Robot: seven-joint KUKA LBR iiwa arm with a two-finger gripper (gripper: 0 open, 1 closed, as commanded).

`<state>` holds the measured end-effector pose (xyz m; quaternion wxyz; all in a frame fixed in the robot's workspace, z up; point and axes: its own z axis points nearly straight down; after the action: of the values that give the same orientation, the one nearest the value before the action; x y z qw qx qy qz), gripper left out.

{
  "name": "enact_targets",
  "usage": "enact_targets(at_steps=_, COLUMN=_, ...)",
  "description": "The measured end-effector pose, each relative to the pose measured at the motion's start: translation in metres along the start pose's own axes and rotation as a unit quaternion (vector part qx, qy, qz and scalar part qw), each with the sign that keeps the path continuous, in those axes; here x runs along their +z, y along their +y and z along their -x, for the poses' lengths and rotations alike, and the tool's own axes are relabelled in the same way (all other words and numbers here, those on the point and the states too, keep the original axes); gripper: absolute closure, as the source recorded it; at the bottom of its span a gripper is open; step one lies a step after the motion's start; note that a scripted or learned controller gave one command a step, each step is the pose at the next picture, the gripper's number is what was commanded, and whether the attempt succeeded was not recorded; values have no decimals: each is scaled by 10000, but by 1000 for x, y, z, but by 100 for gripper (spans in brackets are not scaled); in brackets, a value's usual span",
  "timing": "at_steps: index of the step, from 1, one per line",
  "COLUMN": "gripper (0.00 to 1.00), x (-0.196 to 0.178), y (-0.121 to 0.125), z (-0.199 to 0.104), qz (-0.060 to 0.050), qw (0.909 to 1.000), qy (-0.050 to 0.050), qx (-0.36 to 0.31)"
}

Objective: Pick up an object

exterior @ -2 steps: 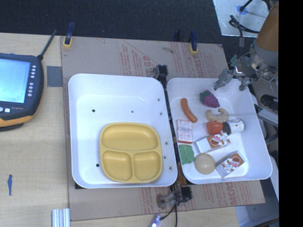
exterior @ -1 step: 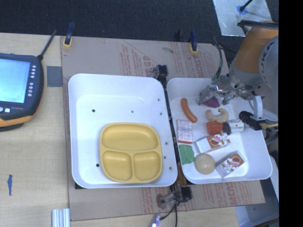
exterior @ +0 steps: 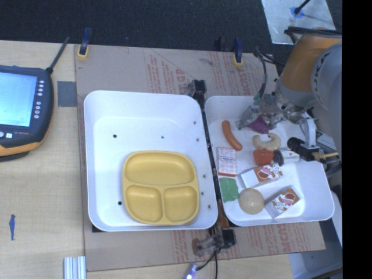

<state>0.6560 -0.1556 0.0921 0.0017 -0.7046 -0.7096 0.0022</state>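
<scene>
The right bin [exterior: 314, 214] holds several small items. Among them are an orange sausage [exterior: 231, 135], a curved beige piece [exterior: 266, 140], a red piece [exterior: 263, 156], a red-and-white packet [exterior: 226, 160], a green piece [exterior: 228, 189], a beige ball [exterior: 251, 201] and two small cartons [exterior: 268, 173] [exterior: 284, 201]. My gripper [exterior: 263, 116] sits low over the far end of this bin. It is right at a purple object [exterior: 261, 123], and the wrist hides the contact.
The left bin [exterior: 104, 115] holds a yellow divided plate [exterior: 161, 186]. A tablet [exterior: 20, 109] lies on the bench at far left. The grey arm with its orange band [exterior: 308, 57] comes in over the right bin's far right corner. Clamps stand at the board's far edge.
</scene>
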Motion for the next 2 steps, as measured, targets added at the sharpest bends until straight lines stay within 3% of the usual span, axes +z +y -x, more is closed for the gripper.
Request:
enact_targets(at_steps=1, gripper=0, x=1, y=-73, z=17, qz=4, qw=10000, qy=-4, qx=10)
enact_targets(at_steps=2, gripper=0, x=1, y=-128, z=-5, qz=8, qw=10000, qy=2, qx=10)
